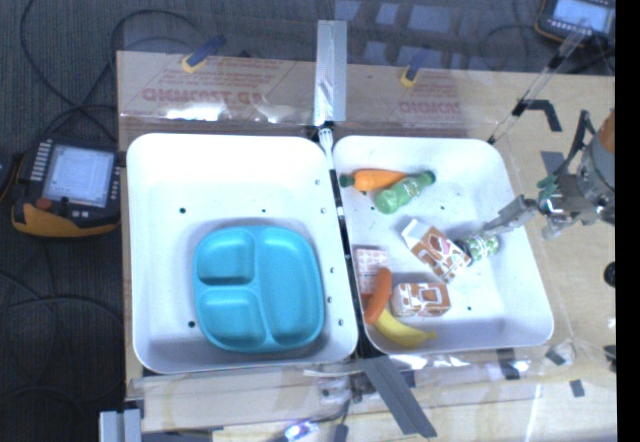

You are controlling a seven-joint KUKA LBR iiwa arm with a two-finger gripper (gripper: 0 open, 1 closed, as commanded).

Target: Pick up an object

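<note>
The gripper (492, 228) sits low in the right bin (505, 325), its tip at a small green-capped item (484, 248) beside the snack carton (437, 251). Whether it is open or closed cannot be told. For a sound pick, it should centre on one item, clear of the carton, then close fully before lifting.

Left bin (160, 180): open floor around blue divided plate (260, 288). Right bin (500, 310): clutter along left and middle—carrot (375, 179), green bottle (402, 192), cartons (436, 250), banana (400, 332); right side open.
</note>
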